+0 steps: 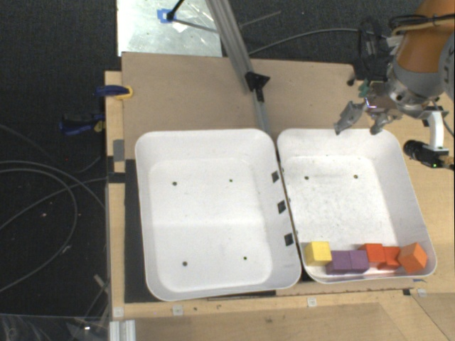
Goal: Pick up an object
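Observation:
Along the near wall of the right bin (398,155) lie several small blocks in a row: a yellow block (318,252), a purple block (348,261), a red-orange block (379,255) and an orange block (413,257). My gripper (361,121) hangs above the far edge of that bin, well away from the blocks. Its two fingers are spread apart and nothing is between them.
The left bin (153,155) sits beside the right one on the brown bench. A grey pole (234,38) slants down to a black clamp (257,82) behind the bins. Cables lie on the dark floor at left.

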{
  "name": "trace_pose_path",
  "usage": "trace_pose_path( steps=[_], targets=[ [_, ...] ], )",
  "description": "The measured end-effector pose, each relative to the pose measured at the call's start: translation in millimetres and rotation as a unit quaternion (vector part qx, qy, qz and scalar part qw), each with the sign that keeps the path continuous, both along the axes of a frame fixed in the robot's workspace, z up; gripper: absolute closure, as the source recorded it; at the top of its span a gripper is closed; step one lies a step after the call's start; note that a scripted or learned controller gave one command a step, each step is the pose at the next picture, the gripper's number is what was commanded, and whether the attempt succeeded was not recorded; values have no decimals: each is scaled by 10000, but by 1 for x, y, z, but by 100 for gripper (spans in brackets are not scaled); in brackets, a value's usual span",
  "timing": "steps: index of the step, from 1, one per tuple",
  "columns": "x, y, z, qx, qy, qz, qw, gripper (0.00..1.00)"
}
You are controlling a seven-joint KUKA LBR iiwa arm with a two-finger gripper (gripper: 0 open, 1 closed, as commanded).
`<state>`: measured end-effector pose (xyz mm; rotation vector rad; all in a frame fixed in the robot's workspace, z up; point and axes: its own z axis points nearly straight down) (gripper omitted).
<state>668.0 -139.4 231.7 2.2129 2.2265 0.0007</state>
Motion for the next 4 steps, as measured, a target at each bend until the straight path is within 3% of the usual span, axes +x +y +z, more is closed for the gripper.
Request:
trace_pose_path(
  steps=[1, 2, 3, 4],
  targets=[
    [-1, 54, 33, 7, -18, 18, 10000, 0],
    [5, 103, 24, 15, -7, 21, 10000, 0],
    [8, 112, -17, 7, 18, -2, 10000, 0],
    [-52, 128, -43, 12, 36, -23, 10000, 0]
  ],
)
